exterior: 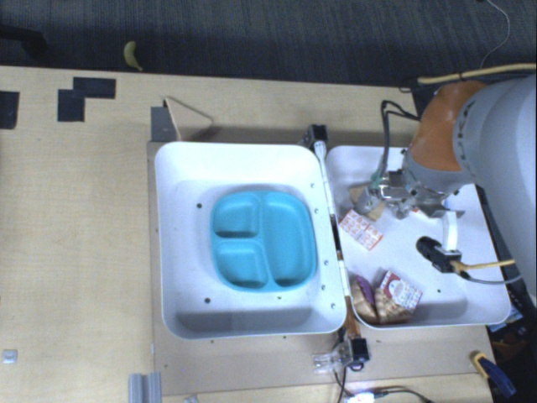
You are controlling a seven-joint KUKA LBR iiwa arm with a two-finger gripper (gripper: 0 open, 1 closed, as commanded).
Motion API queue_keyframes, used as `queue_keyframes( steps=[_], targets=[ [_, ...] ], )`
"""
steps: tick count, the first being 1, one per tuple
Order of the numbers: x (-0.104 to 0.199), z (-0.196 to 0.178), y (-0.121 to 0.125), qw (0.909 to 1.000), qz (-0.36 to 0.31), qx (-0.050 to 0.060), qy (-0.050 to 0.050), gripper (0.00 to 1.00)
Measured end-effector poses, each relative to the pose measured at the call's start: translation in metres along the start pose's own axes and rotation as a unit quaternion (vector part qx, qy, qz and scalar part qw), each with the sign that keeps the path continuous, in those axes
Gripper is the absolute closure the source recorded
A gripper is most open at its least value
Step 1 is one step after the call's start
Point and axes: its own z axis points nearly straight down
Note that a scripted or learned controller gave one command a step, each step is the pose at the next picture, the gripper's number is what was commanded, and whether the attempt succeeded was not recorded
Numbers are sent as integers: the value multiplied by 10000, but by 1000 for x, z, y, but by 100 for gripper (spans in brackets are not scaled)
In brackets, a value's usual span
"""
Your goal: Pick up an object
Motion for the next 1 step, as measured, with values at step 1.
queue_keyframes(
  steps=[1],
  targets=[
    [0, -12, 2, 10000, -25, -29, -8, 100]
  ],
)
